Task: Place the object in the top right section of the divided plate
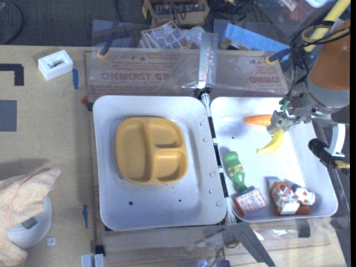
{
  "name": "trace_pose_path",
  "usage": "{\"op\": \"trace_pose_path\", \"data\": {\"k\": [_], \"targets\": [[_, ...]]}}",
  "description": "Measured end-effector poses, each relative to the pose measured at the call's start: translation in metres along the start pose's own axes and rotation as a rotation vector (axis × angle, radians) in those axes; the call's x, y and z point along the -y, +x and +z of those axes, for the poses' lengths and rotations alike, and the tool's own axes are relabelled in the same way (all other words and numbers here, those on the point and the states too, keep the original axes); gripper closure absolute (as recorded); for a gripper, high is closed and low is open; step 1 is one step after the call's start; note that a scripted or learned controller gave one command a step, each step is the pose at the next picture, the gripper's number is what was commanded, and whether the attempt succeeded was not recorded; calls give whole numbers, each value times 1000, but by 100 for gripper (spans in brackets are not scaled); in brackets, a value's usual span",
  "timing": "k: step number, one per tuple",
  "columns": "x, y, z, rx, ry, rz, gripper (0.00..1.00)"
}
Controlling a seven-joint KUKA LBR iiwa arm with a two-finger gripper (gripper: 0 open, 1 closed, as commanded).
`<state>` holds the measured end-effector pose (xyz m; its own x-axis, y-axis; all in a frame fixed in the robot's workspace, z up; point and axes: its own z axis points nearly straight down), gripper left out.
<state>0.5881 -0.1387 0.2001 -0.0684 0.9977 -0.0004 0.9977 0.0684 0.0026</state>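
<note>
A yellow divided plate [150, 149] lies in the left bin [111, 204], with one large section on its left and two smaller ones on its right. In the right bin [317, 177], an orange carrot [257, 120] lies at the back and a yellow banana [271, 142] sits just in front of it. My gripper [280, 122] hangs over the right end of the carrot and the upper tip of the banana. The arm's grey wrist hides where it meets them.
The right bin also holds a green bottle [235, 171] by the left wall, a red carton [250, 201] and a red-and-white box [291, 198] at the front. Clear plastic sheets stand behind both bins. A white box [55, 64] and a cloth [25, 191] lie left of the bins.
</note>
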Motion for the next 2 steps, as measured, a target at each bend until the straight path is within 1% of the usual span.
{"op": "trace_pose_path", "data": {"k": [1, 2], "targets": [[14, 81, 12, -1, 5, 78, 100], [-28, 155, 15, 0, -2, -265, 100]]}}
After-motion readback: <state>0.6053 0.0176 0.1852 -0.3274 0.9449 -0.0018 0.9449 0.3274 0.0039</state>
